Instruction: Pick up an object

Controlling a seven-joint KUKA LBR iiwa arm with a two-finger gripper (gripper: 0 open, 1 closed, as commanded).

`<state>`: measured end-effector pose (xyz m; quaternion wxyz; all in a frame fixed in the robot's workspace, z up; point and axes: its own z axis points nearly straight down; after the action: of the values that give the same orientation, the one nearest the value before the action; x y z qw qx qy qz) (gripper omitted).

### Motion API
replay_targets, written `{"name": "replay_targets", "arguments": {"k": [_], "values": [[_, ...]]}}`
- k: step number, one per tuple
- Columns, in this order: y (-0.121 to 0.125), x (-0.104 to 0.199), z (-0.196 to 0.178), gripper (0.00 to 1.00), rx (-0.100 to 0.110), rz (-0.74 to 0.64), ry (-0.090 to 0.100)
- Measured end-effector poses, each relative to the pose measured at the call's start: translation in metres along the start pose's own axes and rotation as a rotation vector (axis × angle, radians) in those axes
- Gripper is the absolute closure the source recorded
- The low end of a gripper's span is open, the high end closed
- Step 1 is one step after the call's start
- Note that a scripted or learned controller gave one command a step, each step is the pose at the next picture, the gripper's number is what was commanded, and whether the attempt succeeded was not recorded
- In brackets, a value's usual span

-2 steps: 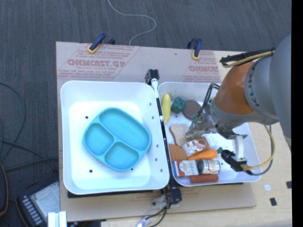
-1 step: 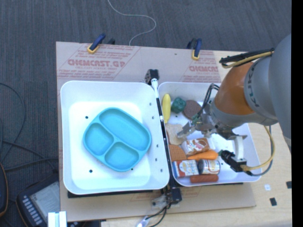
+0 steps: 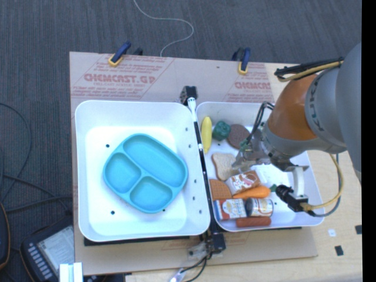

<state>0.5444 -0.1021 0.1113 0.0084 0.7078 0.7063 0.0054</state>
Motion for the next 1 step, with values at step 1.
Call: {"name": "replay_targets", "arguments": {"k": [1], "values": [[-0.0001, 0.0001, 0.0001, 0.0, 0.0, 0.0, 0.0]]}}
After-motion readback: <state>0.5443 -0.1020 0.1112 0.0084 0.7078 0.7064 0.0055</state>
